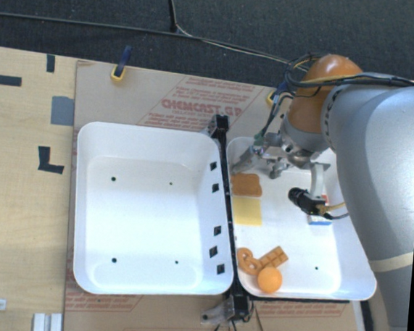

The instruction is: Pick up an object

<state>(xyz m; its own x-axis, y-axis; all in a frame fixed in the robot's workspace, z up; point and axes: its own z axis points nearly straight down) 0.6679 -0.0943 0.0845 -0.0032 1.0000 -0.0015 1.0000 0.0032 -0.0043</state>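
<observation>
My gripper hangs over the far left corner of the right bin, just above and behind a brown square slab. A pale yellow square slab lies flat right in front of the brown one, along the bin's left wall. Near the front of the bin an orange perforated bracket rests beside an orange ball. Nothing shows in the gripper's grasp.
The left bin stands beside the right one, with a black clipped divider between them. The grey arm covers the right side of the right bin. A yellow clamp sits at the board's far edge.
</observation>
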